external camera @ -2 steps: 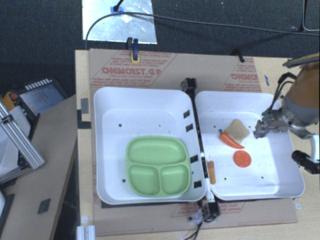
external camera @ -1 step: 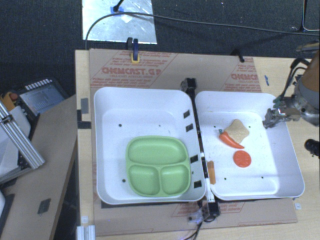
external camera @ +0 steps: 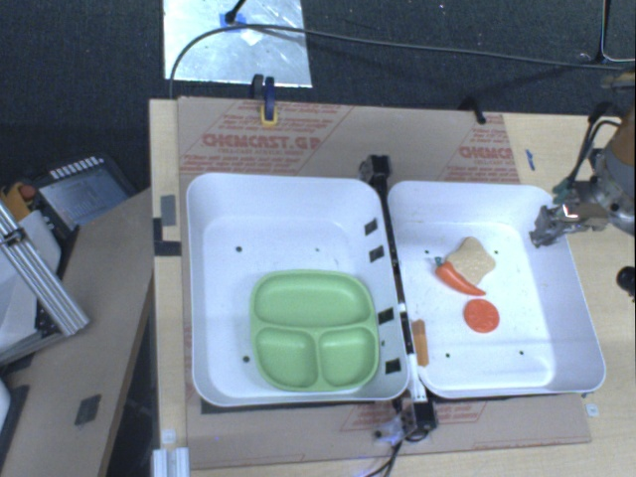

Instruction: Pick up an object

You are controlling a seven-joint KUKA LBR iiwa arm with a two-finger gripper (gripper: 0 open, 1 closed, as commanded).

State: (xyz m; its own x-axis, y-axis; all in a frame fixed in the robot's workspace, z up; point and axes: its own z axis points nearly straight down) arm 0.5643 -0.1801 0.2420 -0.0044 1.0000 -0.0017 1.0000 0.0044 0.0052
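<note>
Gripper [external camera: 549, 229] sits at the right bin's [external camera: 556, 366] upper right rim, nothing between its fingers; whether clenched or released, cannot tell. Right white shallow bin contents: tan bread-like block [external camera: 474, 260] touching an orange-red pepper-shaped toy [external camera: 458, 277], a flat red round disc [external camera: 482, 316] just below them, a small orange stick [external camera: 419, 342] along the left wall. Left white bin [external camera: 219, 266] carries a green three-compartment plastic plate [external camera: 314, 329].

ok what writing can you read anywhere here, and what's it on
"CHEMCAST GP": red print on the brown protective sheet beneath the white bins, above the left bin.
The same red print repeats above the right bin at, partly readable.
Fainter red print on the sheet below the bins: too blurred to read.
</note>
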